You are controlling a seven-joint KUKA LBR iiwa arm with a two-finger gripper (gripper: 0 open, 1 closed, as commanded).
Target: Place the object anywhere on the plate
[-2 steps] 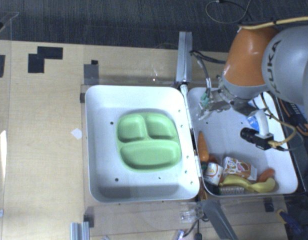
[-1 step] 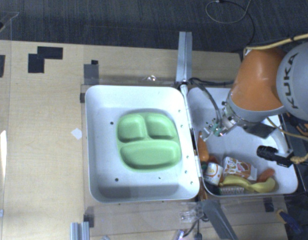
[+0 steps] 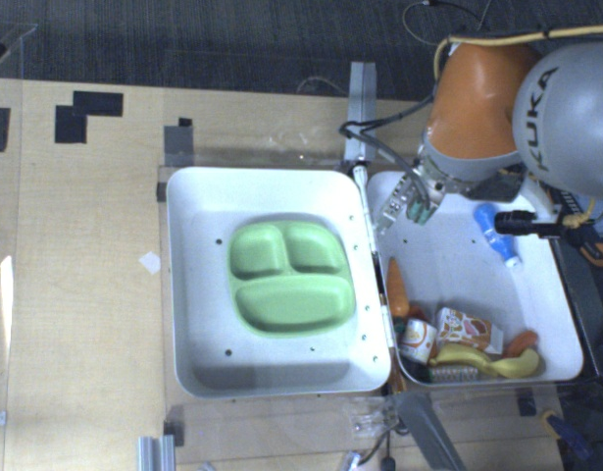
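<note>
The grey KUKA arm with its orange band (image 3: 477,96) reaches in from the upper right, its bulky wrist hanging over the far side of the right-hand shallow white bin (image 3: 556,361) and angled down and to the left. At its end the two-finger gripper (image 3: 411,202) sits low over the far left corner of that bin, just beside the wall shared with the neighbouring bin; whether it is apart or together cannot be told from this slanted view, and nothing can be seen in its grasp. The left-hand shallow white bin (image 3: 193,292) holds a pale green plastic plate with three compartments (image 3: 291,275), lying flat near the bin's middle, its two smaller sections on the far side and one wide section on the near side. The loose objects lie in the right bin, well apart from the gripper: a blue plastic bottle-shaped item (image 3: 499,234) near the far right, an orange carrot-shaped toy (image 3: 397,292) against the left wall, and along the near edge a small printed carton (image 3: 468,328), a yellow banana-shaped toy (image 3: 487,363) and a small reddish piece (image 3: 523,341).
</note>
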